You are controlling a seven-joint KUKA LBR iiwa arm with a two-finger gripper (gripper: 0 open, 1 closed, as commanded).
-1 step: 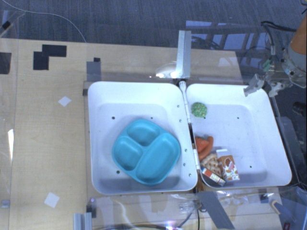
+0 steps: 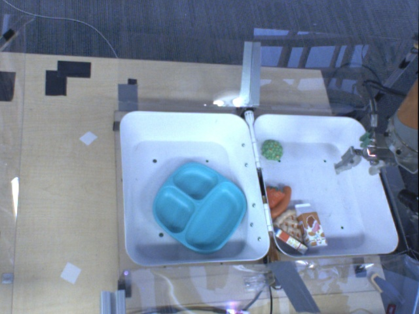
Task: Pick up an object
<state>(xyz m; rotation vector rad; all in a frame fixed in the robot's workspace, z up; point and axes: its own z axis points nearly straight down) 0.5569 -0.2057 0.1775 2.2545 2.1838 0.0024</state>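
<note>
1. Two white bins sit side by side on the wooden bench (image 2: pixel 59 195), touching along a shared middle edge.
2. Left bin (image 2: pixel 141 142): holds one blue plate (image 2: pixel 200 206) with three compartments, lying flat toward the near side. The compartments look bare.
3. Right bin (image 2: pixel 366 221): a green ball (image 2: pixel 272 150), rough-surfaced, sits near the far left corner, just beside the divider.
4. Same bin, near left corner: a cluster against the divider. An orange-red carrot-like piece (image 2: pixel 279 197) lies at the top of it, with a printed snack packet (image 2: pixel 309 226) and what looks like a second small packet (image 2: pixel 288 229) just below, touching or overlapping one another.
5. My gripper (image 2: pixel 347 160) hangs over the right side of the right bin, close to the rim, coming in from the right. It is well apart from the ball and the cluster.
6. Nothing lies between my fingers. How far open they are, I cannot tell; the shape is small and blurred.
7. My arm (image 2: pixel 409 120) is cut off at the right edge; only the wrist area and a bit of orange show.
8. Packet printing is too small to read.
</note>
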